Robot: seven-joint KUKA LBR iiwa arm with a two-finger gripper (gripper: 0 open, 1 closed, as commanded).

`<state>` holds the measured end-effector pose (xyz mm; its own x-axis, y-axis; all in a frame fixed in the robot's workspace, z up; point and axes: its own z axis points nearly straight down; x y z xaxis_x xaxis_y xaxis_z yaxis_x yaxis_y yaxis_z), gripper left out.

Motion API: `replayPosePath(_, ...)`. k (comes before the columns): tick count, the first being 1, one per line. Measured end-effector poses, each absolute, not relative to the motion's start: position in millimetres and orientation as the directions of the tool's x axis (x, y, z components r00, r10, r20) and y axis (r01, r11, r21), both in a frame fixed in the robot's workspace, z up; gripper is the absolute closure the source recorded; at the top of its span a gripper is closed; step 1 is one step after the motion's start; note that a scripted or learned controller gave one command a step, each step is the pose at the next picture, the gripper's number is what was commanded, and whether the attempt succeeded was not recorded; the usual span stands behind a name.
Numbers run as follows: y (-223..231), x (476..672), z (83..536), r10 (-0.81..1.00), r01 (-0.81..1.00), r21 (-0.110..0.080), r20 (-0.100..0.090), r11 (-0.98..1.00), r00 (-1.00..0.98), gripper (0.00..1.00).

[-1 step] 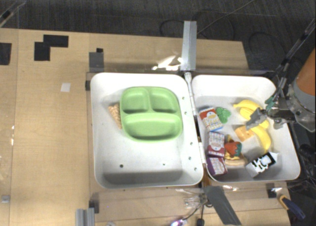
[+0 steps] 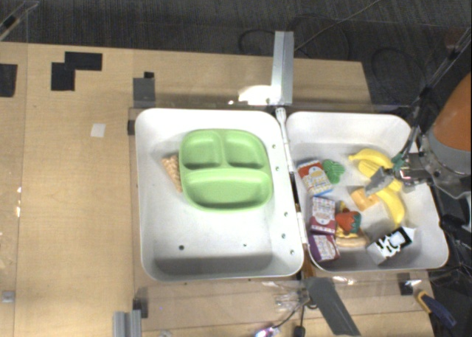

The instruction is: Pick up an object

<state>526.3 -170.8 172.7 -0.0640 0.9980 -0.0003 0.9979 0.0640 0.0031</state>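
Observation:
My gripper (image 2: 383, 178) reaches in from the right and hangs low over the right bin (image 2: 346, 123). It sits between two yellow bananas, one (image 2: 371, 159) just behind it and one (image 2: 394, 205) just in front. An orange block (image 2: 361, 197) lies right beside its tip on the left. I see nothing clearly held in it. Further left in the same bin lie a green toy vegetable (image 2: 334, 171), a red and white packet (image 2: 315, 178), two purple packets (image 2: 323, 211), a red toy fruit (image 2: 347, 221) and a black and white box (image 2: 391, 242).
The left bin (image 2: 155, 240) holds a green divided plate (image 2: 223, 168) with a tan waffle-like piece (image 2: 171, 172) at its left edge. A metal post (image 2: 283, 70) stands behind the ridge between the bins. Wooden bench surrounds both.

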Motion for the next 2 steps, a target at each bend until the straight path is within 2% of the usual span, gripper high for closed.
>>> replayPosePath(1, -176.4, 565.3, 95.1, 0.997, 0.997, 0.006, -0.001, 0.08, -0.08, 0.0)
replayPosePath(2, -175.8, 567.4, 107.0, 0.997, 0.997, 0.012, -0.002, 0.081, -0.081, 1.0)
